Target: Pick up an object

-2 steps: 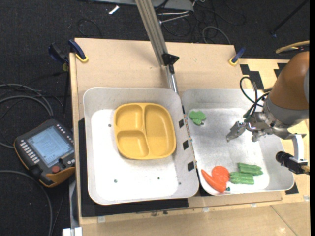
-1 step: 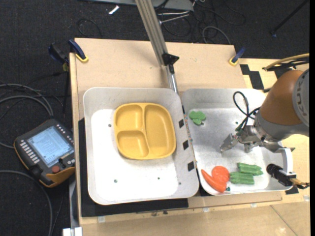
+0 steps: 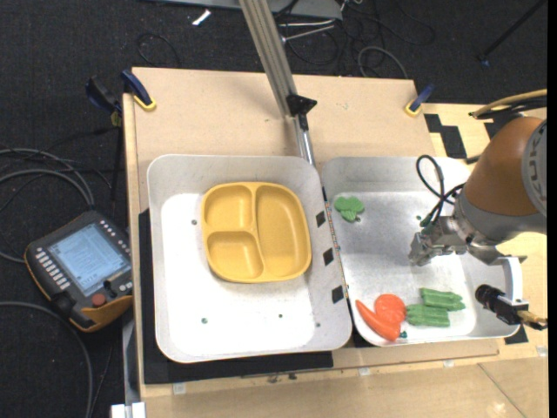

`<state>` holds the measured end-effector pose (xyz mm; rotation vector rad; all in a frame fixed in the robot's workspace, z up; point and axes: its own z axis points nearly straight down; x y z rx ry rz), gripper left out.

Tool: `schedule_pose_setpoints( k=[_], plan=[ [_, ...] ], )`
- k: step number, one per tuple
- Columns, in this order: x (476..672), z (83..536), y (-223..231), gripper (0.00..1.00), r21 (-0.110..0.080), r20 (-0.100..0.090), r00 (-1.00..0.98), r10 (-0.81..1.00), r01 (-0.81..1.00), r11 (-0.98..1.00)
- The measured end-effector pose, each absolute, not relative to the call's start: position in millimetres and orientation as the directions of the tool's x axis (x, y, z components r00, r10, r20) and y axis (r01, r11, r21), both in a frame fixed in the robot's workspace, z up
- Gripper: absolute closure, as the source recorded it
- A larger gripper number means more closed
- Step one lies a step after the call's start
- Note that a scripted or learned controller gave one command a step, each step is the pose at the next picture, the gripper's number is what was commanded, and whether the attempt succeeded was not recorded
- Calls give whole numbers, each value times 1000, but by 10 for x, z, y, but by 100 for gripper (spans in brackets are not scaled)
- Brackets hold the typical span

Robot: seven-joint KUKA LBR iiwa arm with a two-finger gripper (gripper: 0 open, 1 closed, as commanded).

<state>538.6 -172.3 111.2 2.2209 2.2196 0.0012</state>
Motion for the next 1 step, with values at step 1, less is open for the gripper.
schedule_pose_setpoints(
  k=[1],
  plan=[
    [5391, 1749, -1734, 100, 6, -2, -2, 1000, 1000, 2]
  ],
)
